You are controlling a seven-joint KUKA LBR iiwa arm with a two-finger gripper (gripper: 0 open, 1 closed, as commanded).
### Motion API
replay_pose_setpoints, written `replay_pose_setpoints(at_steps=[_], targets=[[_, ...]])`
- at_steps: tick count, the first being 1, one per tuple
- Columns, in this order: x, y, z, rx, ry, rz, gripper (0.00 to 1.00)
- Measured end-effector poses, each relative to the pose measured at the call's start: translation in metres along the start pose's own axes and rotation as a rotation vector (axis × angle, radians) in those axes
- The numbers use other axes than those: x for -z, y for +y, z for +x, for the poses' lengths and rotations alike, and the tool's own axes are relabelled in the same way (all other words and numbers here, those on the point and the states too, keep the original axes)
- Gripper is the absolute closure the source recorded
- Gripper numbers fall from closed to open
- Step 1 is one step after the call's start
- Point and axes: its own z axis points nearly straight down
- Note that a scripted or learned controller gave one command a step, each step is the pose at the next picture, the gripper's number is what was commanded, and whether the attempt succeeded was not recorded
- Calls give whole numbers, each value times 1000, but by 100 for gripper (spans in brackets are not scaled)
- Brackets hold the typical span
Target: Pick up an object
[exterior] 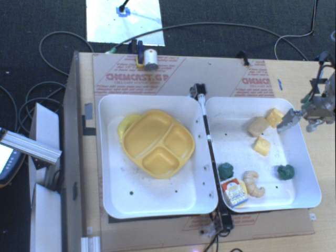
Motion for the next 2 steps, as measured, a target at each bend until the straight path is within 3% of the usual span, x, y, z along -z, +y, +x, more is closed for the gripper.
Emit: replay_pose_setpoints(at_steps=[1,2], targets=[[-130,6,-34,-2,1,3,0],[-198,23,0,0,0,1,0]])
